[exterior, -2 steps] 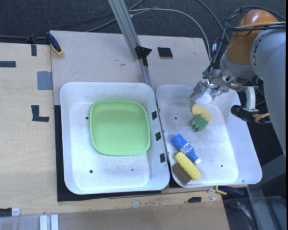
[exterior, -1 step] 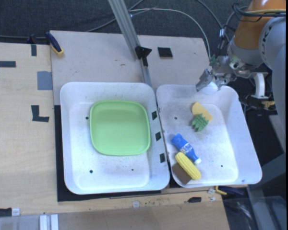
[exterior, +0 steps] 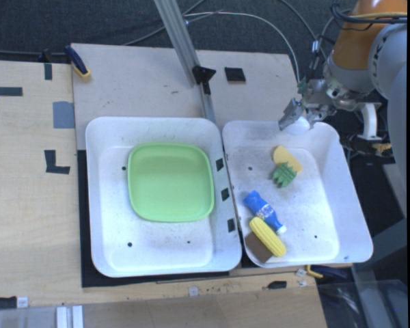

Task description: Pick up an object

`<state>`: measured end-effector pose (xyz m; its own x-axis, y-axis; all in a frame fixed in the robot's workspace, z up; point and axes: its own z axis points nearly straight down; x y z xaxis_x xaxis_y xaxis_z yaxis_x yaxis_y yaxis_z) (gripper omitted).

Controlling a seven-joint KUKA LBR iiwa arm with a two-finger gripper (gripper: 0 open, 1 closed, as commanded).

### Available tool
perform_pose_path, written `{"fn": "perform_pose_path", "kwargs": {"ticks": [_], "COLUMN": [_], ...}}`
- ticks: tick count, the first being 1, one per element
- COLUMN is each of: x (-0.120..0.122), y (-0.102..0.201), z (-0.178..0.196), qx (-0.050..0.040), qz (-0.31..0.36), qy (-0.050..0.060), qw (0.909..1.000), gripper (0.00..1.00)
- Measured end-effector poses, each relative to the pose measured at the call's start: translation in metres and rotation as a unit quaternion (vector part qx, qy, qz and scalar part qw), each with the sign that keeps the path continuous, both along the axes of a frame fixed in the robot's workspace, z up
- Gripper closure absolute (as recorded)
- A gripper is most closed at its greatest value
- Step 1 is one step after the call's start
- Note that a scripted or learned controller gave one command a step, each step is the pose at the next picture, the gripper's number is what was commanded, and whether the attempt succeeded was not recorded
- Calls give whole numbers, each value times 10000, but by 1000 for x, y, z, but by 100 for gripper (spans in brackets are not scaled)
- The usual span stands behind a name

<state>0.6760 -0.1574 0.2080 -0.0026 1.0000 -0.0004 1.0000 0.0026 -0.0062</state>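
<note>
Yellow-and-green toy lies in the upper part of the right bin, nearest of the objects to the tool | gripper hangs over that bin's top rim, toy just below it toward the camera | jaw state: cannot tell | nothing seen held

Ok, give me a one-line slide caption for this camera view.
Gripper hovers over the right bin's far rim; corn cob, blue bottle below, green plate left.
</note>
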Motion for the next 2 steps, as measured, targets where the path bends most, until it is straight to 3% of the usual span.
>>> {"fn": "perform_pose_path", "kwargs": {"ticks": [1, 2], "x": [-9, -36], "y": [57, 102], "z": [1, 2], "qx": [4, 1], "qz": [20, 15], "qy": [-3, -2], "qw": [10000, 10000], "gripper": [100, 100]}}
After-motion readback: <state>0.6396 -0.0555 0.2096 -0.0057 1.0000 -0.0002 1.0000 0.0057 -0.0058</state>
